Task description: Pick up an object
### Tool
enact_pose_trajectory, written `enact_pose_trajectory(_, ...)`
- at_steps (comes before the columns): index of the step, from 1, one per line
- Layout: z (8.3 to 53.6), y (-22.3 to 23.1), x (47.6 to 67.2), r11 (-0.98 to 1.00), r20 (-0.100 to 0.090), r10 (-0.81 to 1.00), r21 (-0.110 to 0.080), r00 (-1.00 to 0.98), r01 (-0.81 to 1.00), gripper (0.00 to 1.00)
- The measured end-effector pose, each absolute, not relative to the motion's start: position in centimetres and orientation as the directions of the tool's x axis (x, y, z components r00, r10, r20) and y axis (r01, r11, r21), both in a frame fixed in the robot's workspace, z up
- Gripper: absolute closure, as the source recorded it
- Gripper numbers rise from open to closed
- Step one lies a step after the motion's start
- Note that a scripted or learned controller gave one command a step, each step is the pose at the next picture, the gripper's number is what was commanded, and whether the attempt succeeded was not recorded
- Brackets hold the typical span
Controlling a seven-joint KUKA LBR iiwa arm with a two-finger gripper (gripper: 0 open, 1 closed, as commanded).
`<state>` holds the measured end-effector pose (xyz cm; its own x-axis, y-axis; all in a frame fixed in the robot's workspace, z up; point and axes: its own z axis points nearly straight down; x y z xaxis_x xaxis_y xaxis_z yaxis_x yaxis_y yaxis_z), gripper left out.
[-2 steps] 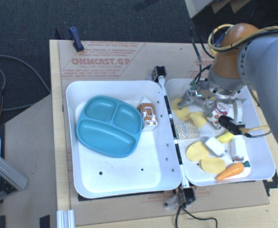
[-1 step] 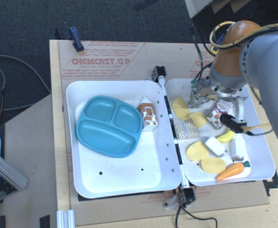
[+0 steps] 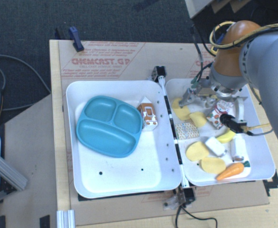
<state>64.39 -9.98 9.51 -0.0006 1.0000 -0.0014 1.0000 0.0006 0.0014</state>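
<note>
My gripper (image 3: 215,100) hangs low over the far part of the right bin (image 3: 267,151), under the orange wrist band (image 3: 234,49). Just below it lies a red and white packet (image 3: 217,116), partly covered by the gripper's body. A yellow wedge (image 3: 198,119) and a pale yellow piece (image 3: 180,112) lie to its left. Nearer the front are a banana (image 3: 226,136), a white block (image 3: 215,146), two yellow discs (image 3: 196,151), a white tube (image 3: 239,148) and a carrot (image 3: 230,171). I see nothing lifted off the bin floor.
The left bin (image 3: 81,175) holds a blue divided plate (image 3: 109,125) and a small orange and white box (image 3: 148,115) by the shared wall (image 3: 169,122). A speckled flat pad (image 3: 186,130) lies in the right bin. A blue clip (image 3: 75,38) sits on the bench's far left.
</note>
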Motion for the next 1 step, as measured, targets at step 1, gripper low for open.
enact_pose_trajectory(1,8.5,-9.32,66.69,0.001,-0.001,1.0,0.003,-0.001,1.0,0.0)
